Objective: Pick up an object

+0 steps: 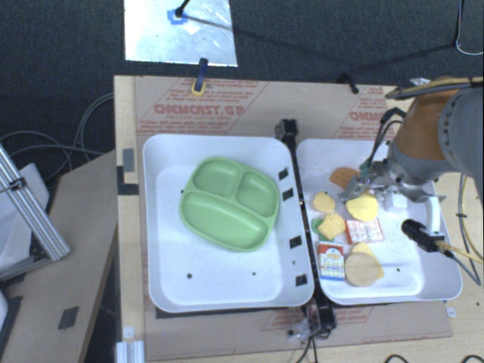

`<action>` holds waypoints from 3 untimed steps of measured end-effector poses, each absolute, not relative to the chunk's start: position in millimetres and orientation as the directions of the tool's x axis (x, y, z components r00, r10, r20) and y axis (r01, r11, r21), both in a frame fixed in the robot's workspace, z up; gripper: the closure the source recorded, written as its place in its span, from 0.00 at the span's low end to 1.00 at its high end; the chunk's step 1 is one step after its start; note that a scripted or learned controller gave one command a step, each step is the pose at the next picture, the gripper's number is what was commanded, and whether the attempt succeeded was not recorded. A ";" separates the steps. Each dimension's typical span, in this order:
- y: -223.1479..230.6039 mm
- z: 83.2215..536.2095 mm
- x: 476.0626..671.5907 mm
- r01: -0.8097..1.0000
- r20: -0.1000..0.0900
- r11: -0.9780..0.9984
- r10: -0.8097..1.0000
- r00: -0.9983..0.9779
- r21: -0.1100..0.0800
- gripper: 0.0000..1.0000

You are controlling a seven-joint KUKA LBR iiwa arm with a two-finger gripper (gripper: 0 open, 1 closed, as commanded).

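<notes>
The right bin [435,278] holds several small toy food items. Among them are an orange-brown piece [344,176], a small yellow piece [324,202], a yellow-green piece [331,226], a yellow lump [362,209], a red-and-white packet [364,232], a small printed carton [330,262] and a tan round disc [363,270]. My gripper [360,190] hangs low over the upper middle of this bin. It is just above the yellow lump and right of the orange-brown piece. The arm's body hides its tips.
A green divided plate [229,201] lies in the left bin [162,278]. A black divider [296,203] runs between the bins. A black part of the arm [420,235] and cables [461,252] overhang the right bin's right side.
</notes>
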State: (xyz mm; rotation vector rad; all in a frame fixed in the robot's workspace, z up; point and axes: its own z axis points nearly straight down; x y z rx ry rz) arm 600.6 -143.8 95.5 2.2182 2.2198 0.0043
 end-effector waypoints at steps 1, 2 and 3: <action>-141.1 156.0 610.4 1.000 -0.001 0.005 1.000 -0.005 0.007 1.00; -140.3 220.6 614.9 1.000 -0.002 0.006 1.000 -0.006 0.008 1.00; -140.2 224.8 615.9 1.000 -0.001 0.006 1.000 -0.006 0.003 1.00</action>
